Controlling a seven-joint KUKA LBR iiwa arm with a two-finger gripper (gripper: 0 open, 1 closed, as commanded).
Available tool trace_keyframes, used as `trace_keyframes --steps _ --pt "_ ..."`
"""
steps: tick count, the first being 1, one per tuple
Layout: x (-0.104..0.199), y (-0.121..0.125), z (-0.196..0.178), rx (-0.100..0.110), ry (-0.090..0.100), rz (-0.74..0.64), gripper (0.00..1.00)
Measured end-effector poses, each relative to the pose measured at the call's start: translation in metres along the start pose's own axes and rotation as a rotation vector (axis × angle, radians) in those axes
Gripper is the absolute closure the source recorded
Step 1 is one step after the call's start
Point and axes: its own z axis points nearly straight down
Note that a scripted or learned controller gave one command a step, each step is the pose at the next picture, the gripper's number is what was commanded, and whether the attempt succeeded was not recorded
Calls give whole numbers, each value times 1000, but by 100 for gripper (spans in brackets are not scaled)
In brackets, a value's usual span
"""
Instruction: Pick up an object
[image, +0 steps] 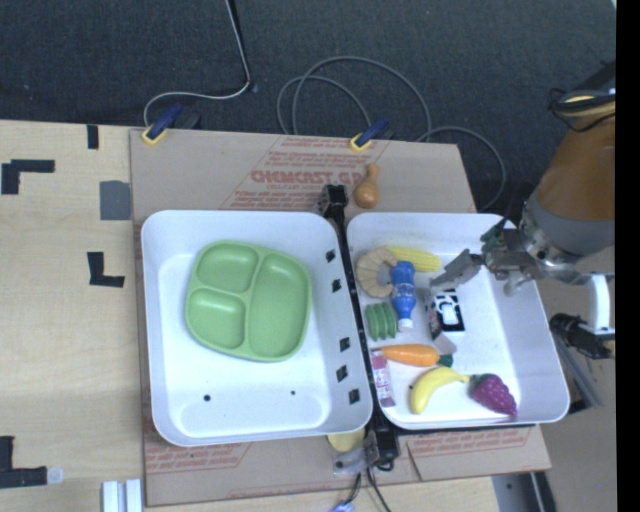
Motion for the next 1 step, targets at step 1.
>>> trace_keyframes --steps 1 --pt "30 27 133 -8 -3 1 0"
